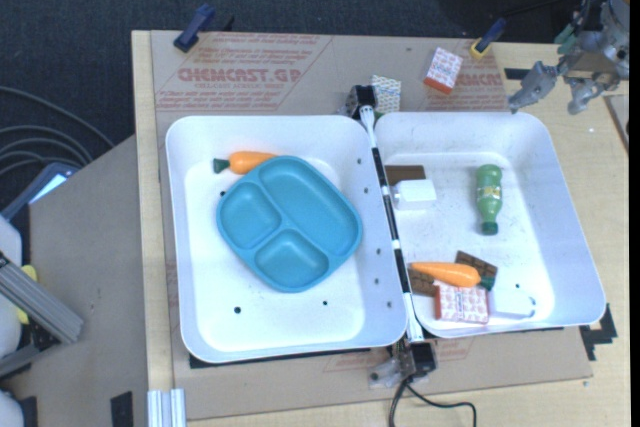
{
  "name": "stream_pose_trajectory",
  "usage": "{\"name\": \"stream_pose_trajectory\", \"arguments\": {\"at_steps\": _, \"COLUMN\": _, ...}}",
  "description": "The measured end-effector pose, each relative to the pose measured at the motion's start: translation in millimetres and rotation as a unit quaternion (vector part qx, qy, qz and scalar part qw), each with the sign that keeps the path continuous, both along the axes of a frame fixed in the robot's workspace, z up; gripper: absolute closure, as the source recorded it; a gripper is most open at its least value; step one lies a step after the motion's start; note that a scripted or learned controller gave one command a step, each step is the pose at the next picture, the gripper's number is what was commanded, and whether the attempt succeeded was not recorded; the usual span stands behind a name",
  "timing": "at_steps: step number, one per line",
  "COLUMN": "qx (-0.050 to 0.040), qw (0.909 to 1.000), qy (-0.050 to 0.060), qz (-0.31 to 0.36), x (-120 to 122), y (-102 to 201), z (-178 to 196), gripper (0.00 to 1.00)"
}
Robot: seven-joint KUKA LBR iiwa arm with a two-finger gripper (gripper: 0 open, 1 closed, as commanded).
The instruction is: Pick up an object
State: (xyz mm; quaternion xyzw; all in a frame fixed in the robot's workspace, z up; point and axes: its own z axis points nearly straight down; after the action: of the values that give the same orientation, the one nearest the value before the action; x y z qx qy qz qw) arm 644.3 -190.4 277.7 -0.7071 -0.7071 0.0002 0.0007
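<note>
Two shallow white bins are set side by side on the bench, the left bin [190, 295] and the right bin [565, 215]. The gripper [560, 93] is seen above the far right corner of the right bin, over its rim and the bench behind it. Its two fingers [530, 90] are spread well apart, and nothing is held between them or touched by them.

Well to the left of the fingers and nearer the camera, a blue divided plate [288, 222] is laid in the left bin, with an orange carrot [245, 160] just beside its far edge.

In the right bin, a green bottle [488, 197] is lying below the fingers and slightly to their left, the nearest object to them, yet clearly apart. Further left, a brown block [405, 175] and a white block [415, 193] are placed against the bin's left wall. At the near edge, well away from the fingers, a second carrot [445, 272] is resting on a dark brown bar [478, 267], with a red and white packet [461, 303] touching it in front.

On the bench behind the bins, left of the fingers, a small red and white box [443, 70] is standing.
</note>
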Motion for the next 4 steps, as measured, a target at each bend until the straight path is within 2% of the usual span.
{"name": "stream_pose_trajectory", "arguments": {"at_steps": 1, "qx": 0.0001, "qw": 1.0, "qy": 0.0, "qz": 0.0, "x": -22.8, "y": 2.6, "z": -105.7, "gripper": 0.0}}
{"name": "stream_pose_trajectory", "arguments": {"at_steps": 2, "qx": 0.0003, "qw": 1.0, "qy": 0.001, "qz": 0.0, "x": -14.9, "y": -1.8, "z": -193.6, "gripper": 0.0}}
{"name": "stream_pose_trajectory", "arguments": {"at_steps": 3, "qx": 0.0003, "qw": 1.0, "qy": 0.001, "qz": 0.0, "x": -63.3, "y": 15.2, "z": -193.1, "gripper": 0.0}}
{"name": "stream_pose_trajectory", "arguments": {"at_steps": 4, "qx": 0.0002, "qw": 1.0, "qy": 0.0, "qz": -0.001, "x": -62.9, "y": 15.1, "z": -183.0, "gripper": 1.0}}
